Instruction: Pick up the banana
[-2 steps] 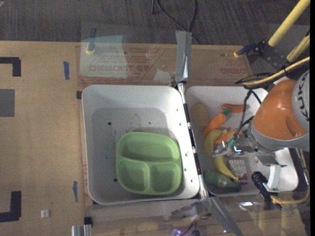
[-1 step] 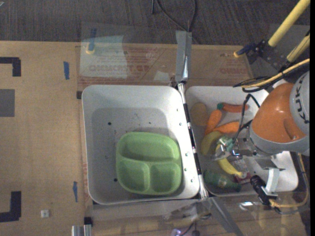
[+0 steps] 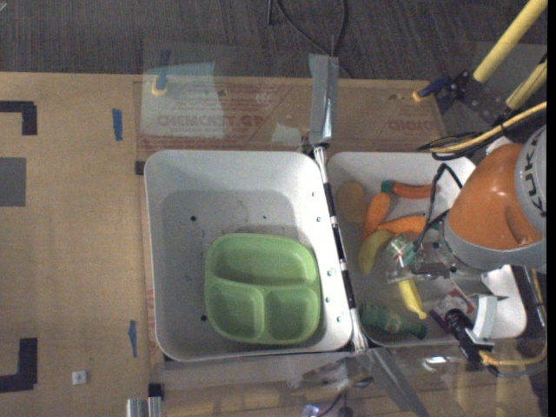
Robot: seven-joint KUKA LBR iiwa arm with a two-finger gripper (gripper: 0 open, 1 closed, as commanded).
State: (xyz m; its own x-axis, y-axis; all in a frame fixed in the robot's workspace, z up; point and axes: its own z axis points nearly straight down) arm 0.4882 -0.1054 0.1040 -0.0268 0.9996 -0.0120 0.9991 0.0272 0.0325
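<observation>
The banana (image 3: 373, 251), pale yellow-green and curved, lies in the right bin (image 3: 343, 165) near its left wall, below an orange carrot (image 3: 376, 213). My gripper (image 3: 407, 262) hangs over the middle of that bin, just right of the banana and close to its lower end. The grey and orange arm (image 3: 495, 215) comes in from the right and covers the bin's right half. A bright yellow piece (image 3: 410, 299) pokes out just below the gripper; I cannot tell whether the gripper touches it.
The right bin also holds a tan round item (image 3: 351, 200), two more carrots (image 3: 410, 189) (image 3: 405, 225) and a dark green item (image 3: 393, 321) at the front. A green divided plate (image 3: 261, 289) sits in the left bin (image 3: 174, 233).
</observation>
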